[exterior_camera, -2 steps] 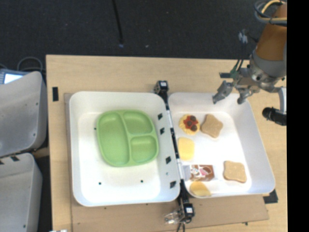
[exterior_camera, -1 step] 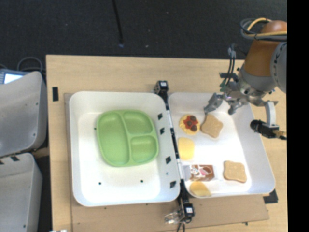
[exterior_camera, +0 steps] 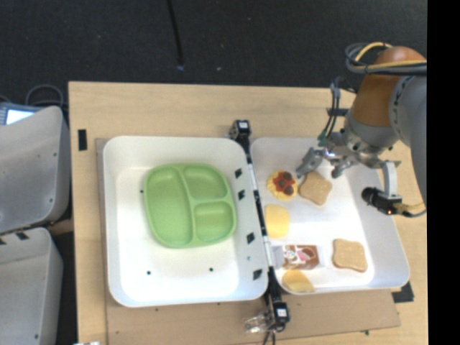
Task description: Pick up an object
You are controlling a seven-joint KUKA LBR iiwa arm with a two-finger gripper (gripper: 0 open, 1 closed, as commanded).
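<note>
- The place reads as a robotics lab or test cell, not a home kitchen.
- A plain wooden bench (exterior_camera: 180,99) stands on dark carpet-like flooring, with a black cable (exterior_camera: 172,24) running across it.
- Two shallow white bins (exterior_camera: 115,264) sit side by side, clipped together.
- A grey industrial arm (exterior_camera: 392,99) with an orange band reaches in over toy-like food pieces (exterior_camera: 282,184).

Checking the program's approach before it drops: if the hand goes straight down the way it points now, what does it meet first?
Probably the tan bread slice, which lies just below the hand in the right bin. Depth is unclear from this slanted view, so it may land on the slice's upper edge or on bin floor beside it.
</note>
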